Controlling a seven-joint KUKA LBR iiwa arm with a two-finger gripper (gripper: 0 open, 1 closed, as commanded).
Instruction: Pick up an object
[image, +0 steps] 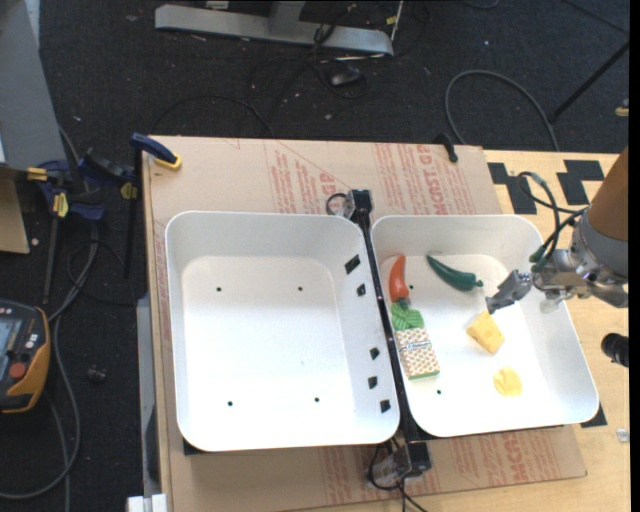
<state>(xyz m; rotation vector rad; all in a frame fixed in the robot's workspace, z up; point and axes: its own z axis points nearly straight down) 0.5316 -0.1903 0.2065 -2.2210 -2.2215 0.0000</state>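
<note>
A yellow wedge (486, 333) lay in the right bin (560, 400), just below the claw (505, 296); whether the claw was spread or pressed together could not be told, and nothing showed between its tips; a small yellow piece (508, 381) lay nearer the front; a dark green pepper (455, 272) lay toward the back; a red chilli (398, 277) and a patterned box (414, 347) lay along the left wall; the left bin (190, 400) stood beside it on the counter (270, 170).
</note>
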